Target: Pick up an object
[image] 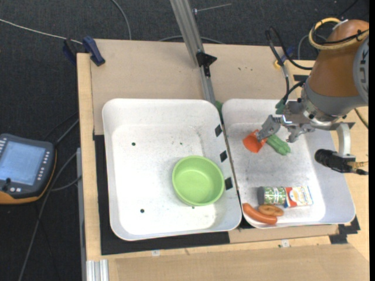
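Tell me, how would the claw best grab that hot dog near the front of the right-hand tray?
Probably from straight above, across the hot dog's narrow middle: it lies flat and long, its ends curve away. The box sits close behind it, so fingers should slip in carefully.

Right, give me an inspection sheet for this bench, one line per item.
Surface: two white bins, left bin and right bin, side by side on a wooden bench.
Job's things: orange-and-green toy under the gripper; packet and hot dog toy near the right bin's front edge.
Clutter: green bowl in the left bin.
Gripper: gripper low over the orange-and-green toy; grasp unclear.
Cables: black cables on the floor.
Surroundings: handheld pendant at left; blue clamp.
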Controlling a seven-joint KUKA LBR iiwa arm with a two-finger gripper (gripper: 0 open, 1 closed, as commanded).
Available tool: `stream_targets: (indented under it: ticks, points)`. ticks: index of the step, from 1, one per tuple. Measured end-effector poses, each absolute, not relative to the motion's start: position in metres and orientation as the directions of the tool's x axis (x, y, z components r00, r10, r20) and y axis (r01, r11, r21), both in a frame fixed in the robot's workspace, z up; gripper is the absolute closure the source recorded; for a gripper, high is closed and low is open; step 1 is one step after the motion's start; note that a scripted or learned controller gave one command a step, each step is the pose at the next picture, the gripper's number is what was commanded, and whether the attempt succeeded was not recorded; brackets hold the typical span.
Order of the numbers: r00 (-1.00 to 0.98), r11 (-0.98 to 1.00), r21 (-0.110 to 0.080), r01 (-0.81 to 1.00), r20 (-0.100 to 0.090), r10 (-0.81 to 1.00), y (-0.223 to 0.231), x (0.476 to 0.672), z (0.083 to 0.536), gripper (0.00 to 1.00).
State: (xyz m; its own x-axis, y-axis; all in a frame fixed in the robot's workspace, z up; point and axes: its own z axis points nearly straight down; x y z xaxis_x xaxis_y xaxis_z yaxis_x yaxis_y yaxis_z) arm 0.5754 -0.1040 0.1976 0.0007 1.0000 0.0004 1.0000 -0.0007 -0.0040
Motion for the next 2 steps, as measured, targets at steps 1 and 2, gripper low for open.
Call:
stream_targets:
  ticks: [1, 2]
  points:
    - [0.0, 0.0, -0.005, 1.0, 0.001, 1.0, -0.099, 0.574, 0.136, 0.0]
    - [-0.001, 0.001, 0.002, 1.0, 0.0, 1.0, -0.099, 0.576, 0.149, 1.0]
